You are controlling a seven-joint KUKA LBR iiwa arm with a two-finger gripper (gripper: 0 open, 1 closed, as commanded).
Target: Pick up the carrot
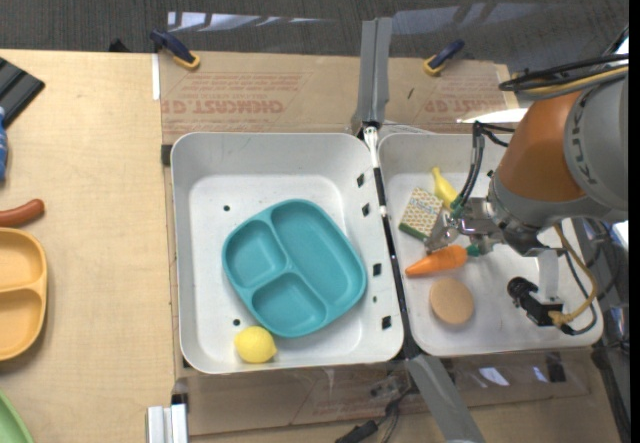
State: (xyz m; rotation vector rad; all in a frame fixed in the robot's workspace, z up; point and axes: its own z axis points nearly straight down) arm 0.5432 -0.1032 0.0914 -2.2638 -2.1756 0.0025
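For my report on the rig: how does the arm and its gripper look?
The arm is grey, with a broad orange band above the wrist. Black cables run along it. The gripper is small, metal and dark, with a black cable looping beside it.

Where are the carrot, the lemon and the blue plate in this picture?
carrot (437, 262): camera view, middle of its orange body.
lemon (255, 344): camera view, centre of the yellow fruit.
blue plate (352, 271): camera view, its right rim.
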